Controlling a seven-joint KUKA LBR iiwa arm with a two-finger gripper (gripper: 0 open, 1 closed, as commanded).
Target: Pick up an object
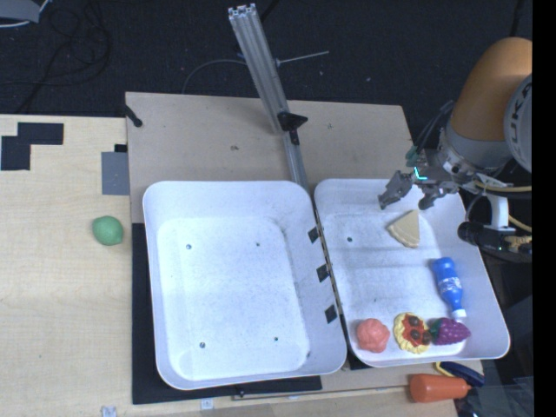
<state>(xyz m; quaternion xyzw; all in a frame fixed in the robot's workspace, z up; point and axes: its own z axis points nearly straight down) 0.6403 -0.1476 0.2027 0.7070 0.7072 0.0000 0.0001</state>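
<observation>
My gripper (408, 195) hangs over the far part of the right bin (365, 268), its two fingers spread apart with nothing between them. Just below and right of it lies a tan wedge-shaped piece (405, 229). Further toward the near right lies a blue bottle (447, 285). Along the bin's near edge sit a pink-red lump (373, 334), a yellow and red toy (410, 332) and a purple grape bunch (450, 329).
The left bin (230, 285) adjoins the right one. A green ball (108, 230) rests on the bench at the left. An orange object (437, 387) lies outside the right bin's near edge. A metal bar (265, 76) slants across the back.
</observation>
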